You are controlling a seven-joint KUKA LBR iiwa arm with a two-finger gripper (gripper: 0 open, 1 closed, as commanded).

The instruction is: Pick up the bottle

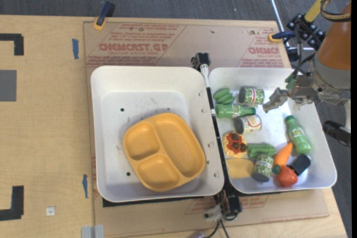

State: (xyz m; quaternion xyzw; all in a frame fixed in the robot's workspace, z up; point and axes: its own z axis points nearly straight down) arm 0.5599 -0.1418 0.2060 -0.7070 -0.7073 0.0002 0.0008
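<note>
- we see the gripper point(277, 100) over the upper part of the right bin point(326, 145); we cannot tell how it is set, and we see nothing in it.
- we find the green bottle point(298, 135) lying in that bin, below and right of the gripper, apart from it.
- beside the bottle lies a carrot point(283, 154).
- the left bin point(106, 92) bears a yellow divided plate point(163, 151).

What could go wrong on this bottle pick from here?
1. Clutter: the green bottle lies right beside the carrot and a black piece, so a descent may nudge or grab those instead.
2. Offset: the gripper sits up-left of the bottle, nearer the can; closing here would likely miss.
3. The bottle lies near the bin wall, leaving little finger room.
</note>
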